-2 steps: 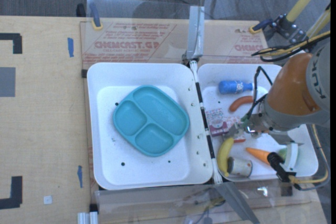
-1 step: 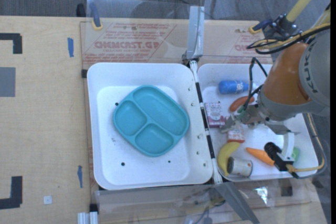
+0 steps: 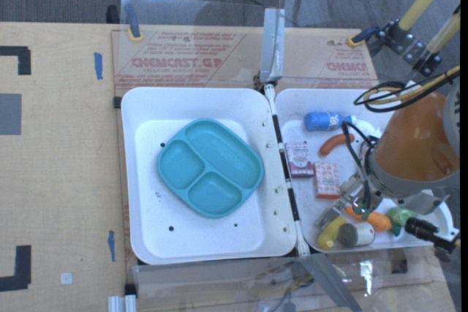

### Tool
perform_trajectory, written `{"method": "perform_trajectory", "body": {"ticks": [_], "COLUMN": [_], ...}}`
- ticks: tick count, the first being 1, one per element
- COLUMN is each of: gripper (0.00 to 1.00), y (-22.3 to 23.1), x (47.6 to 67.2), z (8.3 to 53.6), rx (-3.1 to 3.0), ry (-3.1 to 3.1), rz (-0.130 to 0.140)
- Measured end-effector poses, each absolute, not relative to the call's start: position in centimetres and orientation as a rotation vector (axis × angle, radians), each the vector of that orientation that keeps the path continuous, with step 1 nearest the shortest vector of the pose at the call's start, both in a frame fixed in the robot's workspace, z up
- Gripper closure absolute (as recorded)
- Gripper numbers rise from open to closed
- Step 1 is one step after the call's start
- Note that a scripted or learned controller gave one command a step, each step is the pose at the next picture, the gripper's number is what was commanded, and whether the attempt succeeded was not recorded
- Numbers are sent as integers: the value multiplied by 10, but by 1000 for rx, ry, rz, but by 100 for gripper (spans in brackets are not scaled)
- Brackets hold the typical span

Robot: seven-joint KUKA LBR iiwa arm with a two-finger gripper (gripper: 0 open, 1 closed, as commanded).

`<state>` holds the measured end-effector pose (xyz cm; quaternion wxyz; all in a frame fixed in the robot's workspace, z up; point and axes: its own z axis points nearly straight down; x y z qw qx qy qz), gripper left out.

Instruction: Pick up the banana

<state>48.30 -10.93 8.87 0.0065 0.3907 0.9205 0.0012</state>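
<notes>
The banana [image 3: 329,232] is a short yellow piece lying near the front left corner of the right bin [image 3: 291,110]. It lies among other small toys. My gripper [image 3: 353,199] hangs low over the front of that bin, just up and to the right of the banana, below the arm's orange band [image 3: 417,146]. The arm's bulk hides much of the bin's right side. I see nothing lifted clear of the bin floor.
Left bin [image 3: 139,157] holds a teal divided plate [image 3: 210,167]. Right bin also has a blue bottle [image 3: 324,120], an orange sausage [image 3: 333,144], two pink packets [image 3: 299,158], a grey cylinder [image 3: 349,234], an orange carrot [image 3: 377,220] and a green toy [image 3: 401,215].
</notes>
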Motion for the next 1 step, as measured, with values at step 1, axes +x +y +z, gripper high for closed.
{"method": "perform_trajectory", "body": {"ticks": [1], "gripper": [0], "y": [-100], "x": [484], "z": [89], "rx": [522], "ry": [3084], "rz": [-2]}}
